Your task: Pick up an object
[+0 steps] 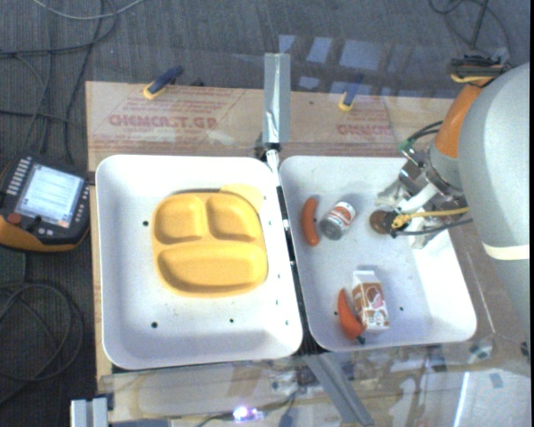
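In the right bin (445,314) lie an orange-red sausage (311,220), a small tin can (337,219) on its side and a brown round object (380,221). Near the bin's front, a small carton (370,301) rests against a second red sausage (346,316). My gripper (404,210) reaches in from the right, low over the bin's upper right part. Its tip sits right beside the brown round object, and whether the two touch is unclear. The wrist and the arm's grey body hide the bin's far right corner.
The left bin (125,327) holds a yellow compartment tray (210,243). A metal divider (276,96) runs between the bins at the back. A teach pendant (40,203) and cables lie on the floor to the left.
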Available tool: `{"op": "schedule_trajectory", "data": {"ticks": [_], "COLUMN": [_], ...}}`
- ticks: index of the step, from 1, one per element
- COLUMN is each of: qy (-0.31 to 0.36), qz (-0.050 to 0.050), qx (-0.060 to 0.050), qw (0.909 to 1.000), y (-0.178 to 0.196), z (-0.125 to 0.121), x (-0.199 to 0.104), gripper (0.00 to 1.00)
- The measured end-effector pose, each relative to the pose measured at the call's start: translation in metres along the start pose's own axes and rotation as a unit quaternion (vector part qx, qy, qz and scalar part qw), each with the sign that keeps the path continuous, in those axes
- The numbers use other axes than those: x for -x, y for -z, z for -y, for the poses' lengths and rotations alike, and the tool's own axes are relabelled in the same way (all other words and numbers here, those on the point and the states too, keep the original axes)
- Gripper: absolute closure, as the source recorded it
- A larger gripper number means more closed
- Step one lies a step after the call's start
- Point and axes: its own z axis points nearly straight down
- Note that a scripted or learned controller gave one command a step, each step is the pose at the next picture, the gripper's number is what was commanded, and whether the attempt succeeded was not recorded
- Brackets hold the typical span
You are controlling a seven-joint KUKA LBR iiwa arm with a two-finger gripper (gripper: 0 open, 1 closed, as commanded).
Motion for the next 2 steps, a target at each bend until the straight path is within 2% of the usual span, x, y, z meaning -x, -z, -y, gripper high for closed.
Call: {"op": "schedule_trajectory", "data": {"ticks": [1,2], "qy": [-0.01,0.007], "qz": [0.0,0.0], "qx": [0.0,0.0], "qw": [1.0,1.0], "y": [0.037,0.068], "z": [-0.034,-0.065], "x": [-0.034,-0.022], "gripper": [0.0,0.0]}}
